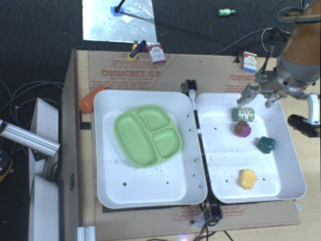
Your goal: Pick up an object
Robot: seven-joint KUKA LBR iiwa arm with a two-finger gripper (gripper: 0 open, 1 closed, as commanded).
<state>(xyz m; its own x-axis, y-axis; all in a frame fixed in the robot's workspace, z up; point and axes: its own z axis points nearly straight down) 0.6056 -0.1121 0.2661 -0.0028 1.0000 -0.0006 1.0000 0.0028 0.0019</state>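
Two white bins (150, 197) are sitting side by side; spread-fingered gripper (259, 96) is hovering over the sideways-lying can (245, 114).

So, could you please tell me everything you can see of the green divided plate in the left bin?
The green divided plate is pale green, looks like matte plastic, and has rounded corners and three compartments: one long one on its left and two smaller ones on its right. It lies flat, turned at a slight angle, near the middle of the left bin, resting on the bin's floor. Nothing lies in it, and nothing else touches it.
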